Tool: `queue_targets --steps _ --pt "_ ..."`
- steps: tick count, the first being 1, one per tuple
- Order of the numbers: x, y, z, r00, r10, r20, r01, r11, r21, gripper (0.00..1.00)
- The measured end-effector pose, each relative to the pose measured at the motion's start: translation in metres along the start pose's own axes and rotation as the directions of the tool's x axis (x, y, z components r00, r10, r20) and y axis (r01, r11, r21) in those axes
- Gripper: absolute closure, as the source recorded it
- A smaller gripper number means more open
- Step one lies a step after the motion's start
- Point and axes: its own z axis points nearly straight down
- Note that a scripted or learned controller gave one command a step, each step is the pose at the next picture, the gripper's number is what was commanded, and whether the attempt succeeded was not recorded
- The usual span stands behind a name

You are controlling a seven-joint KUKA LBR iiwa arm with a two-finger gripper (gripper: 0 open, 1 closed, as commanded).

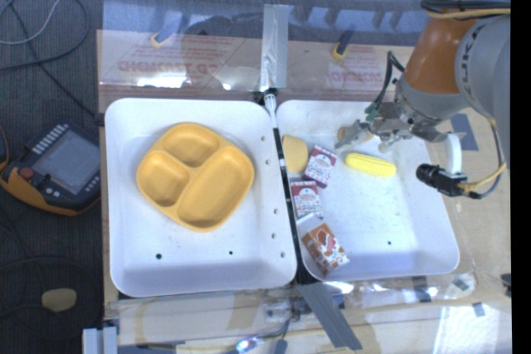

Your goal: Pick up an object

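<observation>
- banana (pixel 370 165), a small yellow toy one, lies on its side in the upper half of the right bin (pixel 415 249), well away from the walls, so there is room to come down on it from above; it looks the likeliest target.
- gripper (pixel 371 131) hangs just above and behind the banana, near its left end, at the tip of the grey arm (pixel 465 66); whether it touches the fruit i cannot tell.
- its thin fingers are too small and cluttered to read, so i cannot tell whether they stand apart or together; nothing shows between them.
- small packets (pixel 320 164) and a round yellow piece (pixel 294 152) crowd along the right bin's left wall, some against the rim, which likely makes them harder to pinch.
- yellow divided plate (pixel 195 175) sits alone in the middle of the left bin (pixel 124 261), far from the arm and too broad for a pincer.
- judged from this, the pick is not yet made.
</observation>
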Motion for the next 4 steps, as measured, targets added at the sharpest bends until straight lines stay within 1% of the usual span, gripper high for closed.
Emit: queue_targets --steps 1,2,3,4 --pt "-0.013 0.012 0.049 0.991 -0.134 0.005 0.134 0.991 -0.018 0.00" --pt "-0.014 -0.015 0.050 0.978 -0.206 0.020 0.207 0.978 -0.040 0.00" --pt "-0.012 -0.015 0.041 0.978 -0.208 0.011 0.209 0.977 -0.037 1.00" --pt "0.014 0.009 -0.047 0.974 -0.226 0.002 0.226 0.974 -0.005 1.00"
